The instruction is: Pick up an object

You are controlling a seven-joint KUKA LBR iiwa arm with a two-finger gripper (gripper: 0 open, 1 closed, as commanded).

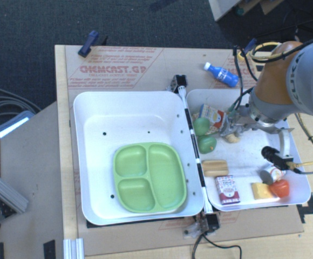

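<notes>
The pincer (231, 127) is set low in the right bin (245, 158), near its left wall, just beside a green fruit (202, 126) and a beige lump (232, 138). Whether it is spread or pressed together cannot be told. Bare floor is left mid-bin. A tan block (215, 168), red box (228, 189), cheese wedge (260, 191) and tomato (280, 188) are ranged along the near edge. Much of the left bin (97, 144) is taken up by a green tray (148, 177).

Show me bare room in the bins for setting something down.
Left bin: bare floor between the green tray and the back wall. Right bin: crowded; one small bare patch beside the wooden block, mid-bin.
</notes>
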